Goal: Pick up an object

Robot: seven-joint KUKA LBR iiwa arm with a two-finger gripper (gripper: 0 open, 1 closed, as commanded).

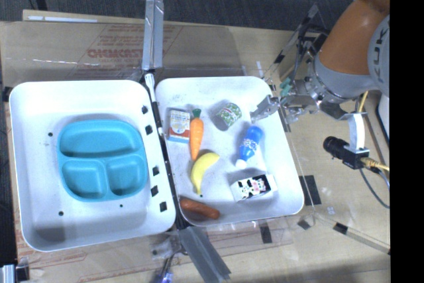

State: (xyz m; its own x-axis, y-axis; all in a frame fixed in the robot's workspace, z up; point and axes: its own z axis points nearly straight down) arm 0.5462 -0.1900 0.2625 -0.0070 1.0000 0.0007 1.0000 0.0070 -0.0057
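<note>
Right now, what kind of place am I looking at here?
Probably a robot grasping test bench in a lab: two white bins side by side, toy food like a banana and carrot, and a robot arm reaching in.

Glossy white plastic bins (40, 162); smooth blue plastic tray (101, 157).

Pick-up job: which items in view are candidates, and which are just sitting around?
Candidates, right bin: carrot, banana, blue bottle, cow-print carton, sausage, small can, snack box.

Lying about: blue divided tray in left bin.
</note>
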